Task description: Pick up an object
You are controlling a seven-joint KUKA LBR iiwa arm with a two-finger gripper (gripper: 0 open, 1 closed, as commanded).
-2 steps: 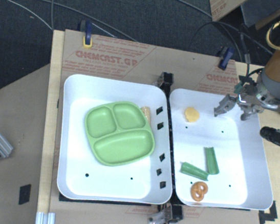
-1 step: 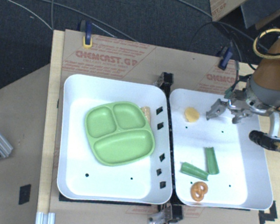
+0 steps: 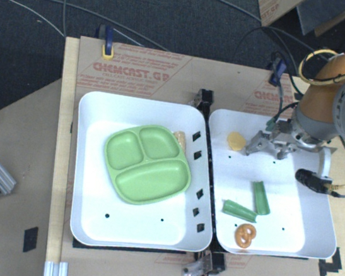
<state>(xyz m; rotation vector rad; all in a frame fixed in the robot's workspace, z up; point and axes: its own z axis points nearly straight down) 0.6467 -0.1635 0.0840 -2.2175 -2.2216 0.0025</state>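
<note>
The thing closest to the hand (image 3: 266, 147) is a small yellow disc (image 3: 236, 140), round, flat and pale. It lies on the floor of the right bin (image 3: 310, 243), just beside the hand on the side away from the arm (image 3: 331, 93). If the two touch or not, I cannot tell from this view. Further from the hand, toward the near side of the same bin, lie two short green sticks. One stick (image 3: 261, 197) lies almost straight toward the hand, and the second stick (image 3: 239, 210) lies across below it, their ends close together. Beyond them, still more far from the hand, a small brown pretzel (image 3: 245, 235) rests near the front wall of the bin. These three things are well apart from the hand, and between them and the hand there is only bare white floor. Beyond the disc, over the wall that divides the bins, the left bin (image 3: 85, 217) carries a big green plate (image 3: 148, 164) with three compartments, and a small tan piece (image 3: 179, 140) lies touching the plate's edge on the side that faces the hand. Both bins stand on a brown counter (image 3: 62, 150). The hand hangs low over the far part of the right bin. Nothing can be seen held in it, and whether it is spread or pressed together I cannot tell.
</note>
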